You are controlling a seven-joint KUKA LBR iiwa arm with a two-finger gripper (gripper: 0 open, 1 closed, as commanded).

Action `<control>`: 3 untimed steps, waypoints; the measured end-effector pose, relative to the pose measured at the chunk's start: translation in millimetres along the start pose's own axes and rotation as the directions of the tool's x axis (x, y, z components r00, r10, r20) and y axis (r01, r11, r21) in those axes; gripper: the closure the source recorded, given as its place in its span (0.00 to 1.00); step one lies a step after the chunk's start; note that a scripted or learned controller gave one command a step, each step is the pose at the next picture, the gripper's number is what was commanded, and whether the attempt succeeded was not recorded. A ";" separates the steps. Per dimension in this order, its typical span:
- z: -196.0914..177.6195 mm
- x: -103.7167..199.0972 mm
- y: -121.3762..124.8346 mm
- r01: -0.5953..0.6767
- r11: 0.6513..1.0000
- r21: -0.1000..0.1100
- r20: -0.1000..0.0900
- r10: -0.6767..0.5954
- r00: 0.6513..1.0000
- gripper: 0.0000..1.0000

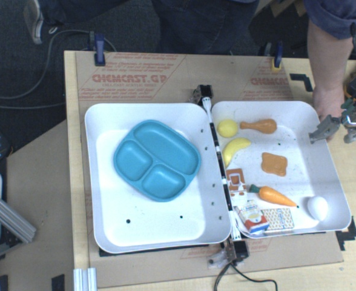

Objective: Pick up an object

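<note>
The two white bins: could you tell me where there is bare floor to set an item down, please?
Left bin: bare floor runs below and left of the blue plate. Right bin: an open strip lies between the toast and its right wall, above the egg. It is crowded along the divider: lemon, banana, carrot, cartons.

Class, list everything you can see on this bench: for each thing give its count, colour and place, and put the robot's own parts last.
Bins: two, white, side by side on the bench.
Divided plate: one, blue, left bin.
Lemon: one, yellow, right bin, far left corner.
Banana: one, yellow, below the lemon.
Drumstick: one, tan, right of the lemon.
Toast: one, orange-brown, right bin middle.
Carrot: one, orange, right bin front.
Egg: one, white, front right corner.
Cartons: small printed packs, front edge.
Clamps: two, blue, far edge.
Pincer: one, grey, right bin's right rim.
</note>
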State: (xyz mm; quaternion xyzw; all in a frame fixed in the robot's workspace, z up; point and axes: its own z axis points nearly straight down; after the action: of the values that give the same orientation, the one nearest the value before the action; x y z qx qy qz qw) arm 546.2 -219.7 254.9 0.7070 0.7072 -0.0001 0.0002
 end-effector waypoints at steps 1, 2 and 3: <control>132.5 39.4 -0.9 0.003 1.000 0.013 -0.007 -0.003 1.000 0.00; 172.2 84.6 39.3 0.006 1.000 -0.001 0.001 -0.006 1.000 0.00; 108.1 39.4 98.7 0.001 1.000 -0.012 0.005 -0.001 1.000 0.00</control>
State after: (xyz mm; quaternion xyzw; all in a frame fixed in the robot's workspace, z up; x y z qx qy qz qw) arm 644.9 -180.3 146.8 0.7067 0.7075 0.0022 0.0062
